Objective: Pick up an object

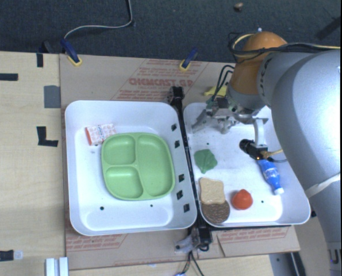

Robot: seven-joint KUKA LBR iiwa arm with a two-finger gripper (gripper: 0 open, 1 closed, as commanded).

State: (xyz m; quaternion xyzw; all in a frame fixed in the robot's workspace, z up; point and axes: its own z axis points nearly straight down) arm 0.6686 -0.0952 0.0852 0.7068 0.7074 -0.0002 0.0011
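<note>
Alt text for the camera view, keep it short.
The gripper hangs over the far end of the right bin, which holds a green lump, a bread slice, a red ball and a blue tube. The left bin holds a green divided plate and a small packet.

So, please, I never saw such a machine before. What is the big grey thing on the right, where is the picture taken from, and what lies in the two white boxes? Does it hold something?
The big grey thing with the orange band is a robot arm, reaching in from the right. At its end is a pincer, its tool for grasping, now over the far part of the right bin. The one camera is fixed above the bench and looks down at a slant. In the left bin lie a green divided plate and a small red and white packet. In the right bin lie a green lump, a bread slice on a dark round thing, a red ball and a blue tube. I see nothing held by the pincer.
</note>
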